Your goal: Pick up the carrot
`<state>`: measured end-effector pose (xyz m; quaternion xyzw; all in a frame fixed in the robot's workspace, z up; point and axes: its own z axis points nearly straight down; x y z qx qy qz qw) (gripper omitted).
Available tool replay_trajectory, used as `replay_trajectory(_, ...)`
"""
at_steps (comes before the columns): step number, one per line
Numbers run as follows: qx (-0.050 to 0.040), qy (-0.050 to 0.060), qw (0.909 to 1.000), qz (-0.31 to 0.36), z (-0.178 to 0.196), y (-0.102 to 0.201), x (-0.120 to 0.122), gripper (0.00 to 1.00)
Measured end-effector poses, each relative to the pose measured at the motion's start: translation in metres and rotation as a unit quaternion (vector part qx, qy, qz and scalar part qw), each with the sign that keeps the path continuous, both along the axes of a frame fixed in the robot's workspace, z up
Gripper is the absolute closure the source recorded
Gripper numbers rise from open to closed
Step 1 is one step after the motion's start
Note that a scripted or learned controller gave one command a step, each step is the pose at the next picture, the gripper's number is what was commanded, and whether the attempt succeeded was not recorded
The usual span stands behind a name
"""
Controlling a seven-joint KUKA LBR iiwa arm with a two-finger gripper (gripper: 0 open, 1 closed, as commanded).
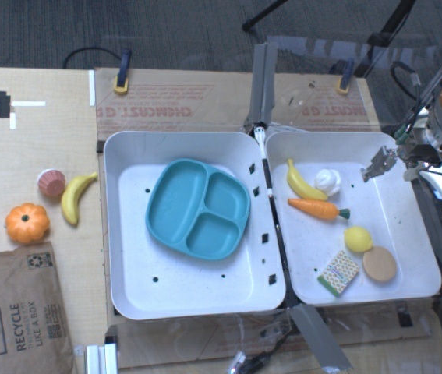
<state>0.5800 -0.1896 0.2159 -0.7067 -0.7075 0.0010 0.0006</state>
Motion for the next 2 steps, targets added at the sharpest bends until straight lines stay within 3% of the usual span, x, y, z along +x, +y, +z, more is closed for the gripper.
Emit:
replay_trajectory(1,0.0006,0.0,0.9921,0.126,-0.071,0.048,-0.037,0.0)
replay_trajectory(2,0.0002,-0.001,0.9633,0.268,-0.124,0.068,0.025,0.0)
